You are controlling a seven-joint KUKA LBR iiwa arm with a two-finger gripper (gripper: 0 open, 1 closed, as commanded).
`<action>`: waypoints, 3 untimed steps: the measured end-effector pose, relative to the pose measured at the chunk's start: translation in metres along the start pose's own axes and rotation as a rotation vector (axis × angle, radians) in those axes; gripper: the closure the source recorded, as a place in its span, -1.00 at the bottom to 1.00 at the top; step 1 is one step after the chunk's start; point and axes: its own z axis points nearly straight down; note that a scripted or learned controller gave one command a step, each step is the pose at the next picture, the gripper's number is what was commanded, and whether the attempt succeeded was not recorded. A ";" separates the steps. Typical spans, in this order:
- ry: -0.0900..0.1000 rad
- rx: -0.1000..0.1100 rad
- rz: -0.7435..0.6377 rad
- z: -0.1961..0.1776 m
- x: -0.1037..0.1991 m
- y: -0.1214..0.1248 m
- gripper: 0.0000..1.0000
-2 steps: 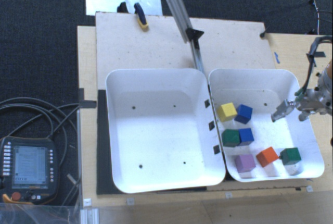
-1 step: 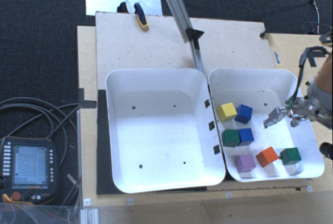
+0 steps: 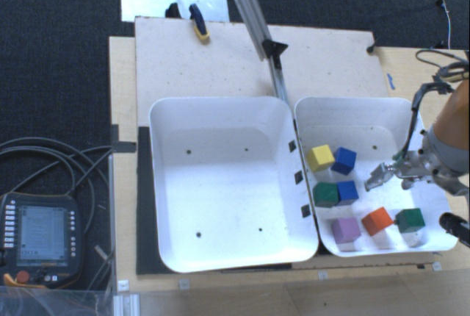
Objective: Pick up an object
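A: Blocks sit in the right bin: seven of them, all on its floor. Taking the orange block as the mark, the purple block lies just to its left and a dark green block just to its right.

B: And farther from it?

A: Up and left of the orange block, a second green block touches a blue block. Beyond those, toward the bin's back wall, a yellow block sits beside another blue block.

B: The gripper?

A: It hangs above and slightly right of the orange block, close to the nearer blue block. It carries nothing I can see; whether it is spread or closed, I cannot tell.

B: The left bin?

A: It stands left of the orange block, across the shared rim, on the tabletop.
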 end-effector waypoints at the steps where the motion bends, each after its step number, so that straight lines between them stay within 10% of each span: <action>1: -0.003 -0.007 -0.003 -0.013 -0.001 0.002 1.00; 3: -0.004 -0.010 -0.003 -0.101 -0.010 0.004 1.00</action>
